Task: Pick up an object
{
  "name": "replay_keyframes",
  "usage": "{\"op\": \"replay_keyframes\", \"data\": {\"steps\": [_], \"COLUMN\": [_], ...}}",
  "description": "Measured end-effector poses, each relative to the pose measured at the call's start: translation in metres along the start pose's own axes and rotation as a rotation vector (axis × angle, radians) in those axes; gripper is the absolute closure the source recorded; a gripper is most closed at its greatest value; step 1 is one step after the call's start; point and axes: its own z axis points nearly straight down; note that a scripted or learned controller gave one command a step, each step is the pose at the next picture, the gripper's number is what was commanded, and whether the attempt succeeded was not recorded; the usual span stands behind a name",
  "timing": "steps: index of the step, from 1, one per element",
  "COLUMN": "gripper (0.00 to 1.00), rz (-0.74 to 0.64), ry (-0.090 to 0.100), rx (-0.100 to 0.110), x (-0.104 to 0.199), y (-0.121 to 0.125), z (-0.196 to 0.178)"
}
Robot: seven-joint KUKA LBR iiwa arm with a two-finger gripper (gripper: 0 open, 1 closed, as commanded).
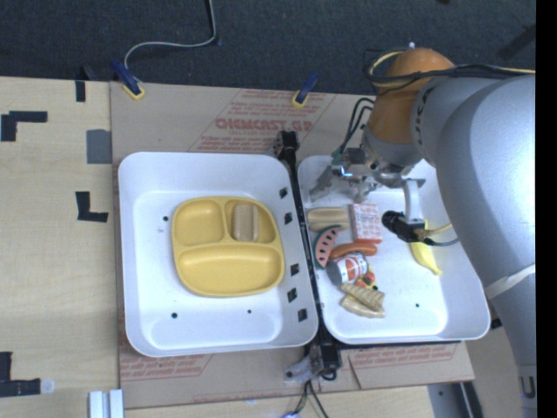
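The right bin (435, 320) holds several toy foods. A tan bun-like block (325, 218) lies near its left wall, with a red and white packet (366, 221) beside it. Below them are a curved red strip (326, 246), a red sausage (357, 249), a small can (348, 269) and a ridged tan piece (363, 301). A yellow banana (426, 257) lies further right. My gripper (352, 176) hovers over the far part of this bin, just above the bun-like block and the packet. I see nothing held in it.
The left bin (148, 320) holds a yellow divided plate (228, 268) with a tan item (245, 222) in its upper right compartment. The big grey arm (487, 164) covers the right bin's far right side. A black divider (296, 233) runs between the bins.
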Motion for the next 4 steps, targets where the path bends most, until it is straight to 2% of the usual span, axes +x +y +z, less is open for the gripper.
{"op": "replay_keyframes", "data": {"steps": [1, 2, 3, 4], "gripper": [0.00, 0.00, 1.00, 0.00], "rz": [0.000, -0.001, -0.001, -0.001], "ry": [0.000, 0.000, -0.001, -0.001], "rx": [-0.001, -0.002, -0.002, -0.002], "x": [-0.001, -0.027, -0.027, -0.027], "y": [0.000, 0.000, 0.001, 0.001], "z": [0.000, -0.001, -0.011, -0.010]}}
